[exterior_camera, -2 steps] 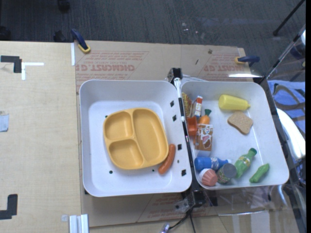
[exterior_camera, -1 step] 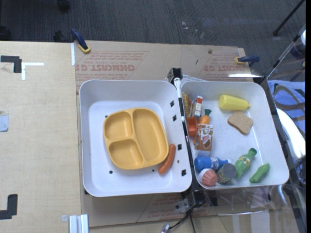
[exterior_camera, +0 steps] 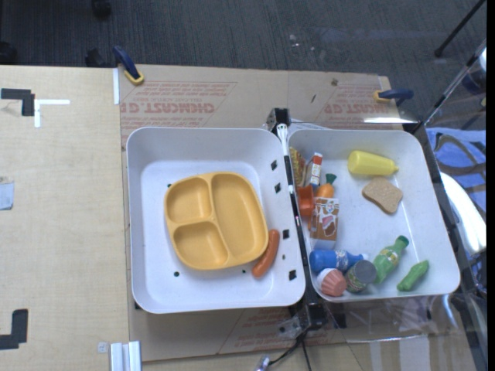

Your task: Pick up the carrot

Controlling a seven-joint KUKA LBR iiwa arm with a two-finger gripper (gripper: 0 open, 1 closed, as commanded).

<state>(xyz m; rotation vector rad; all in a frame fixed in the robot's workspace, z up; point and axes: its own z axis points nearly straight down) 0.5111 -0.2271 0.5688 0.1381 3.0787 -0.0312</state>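
On the table (exterior_camera: 62, 207), the left bin (exterior_camera: 147, 284) holds a yellow divided plate (exterior_camera: 215, 221) with a sausage (exterior_camera: 265, 253) lying against its lower right rim.

The carrot (exterior_camera: 328, 188) is in the right bin (exterior_camera: 433, 230), close to that bin's left wall, in a tight row of things. A small upright box (exterior_camera: 315, 168) stands just above and to its left, a red piece (exterior_camera: 306, 203) touches its left side, and a printed carton (exterior_camera: 326, 218) lies right below it.

It is most likely a toy of hollow plastic: light, stiff, smooth and a bit slippery, and not fragile. It would roll or squirt out of a pinch placed off centre. The best hold looks to be across the orange body at its middle, with the fingers closing along the free upper-right side. The left and lower sides are crowded, so a finger may catch the red piece or the carton.

It shows as a short orange stub with a small green cap at the upper end, partly hidden by its neighbours. Further right, well apart from it, lie a yellow bottle (exterior_camera: 371, 163) and a slice of bread (exterior_camera: 384, 195).

Whether the tool is open or closed, I cannot tell.
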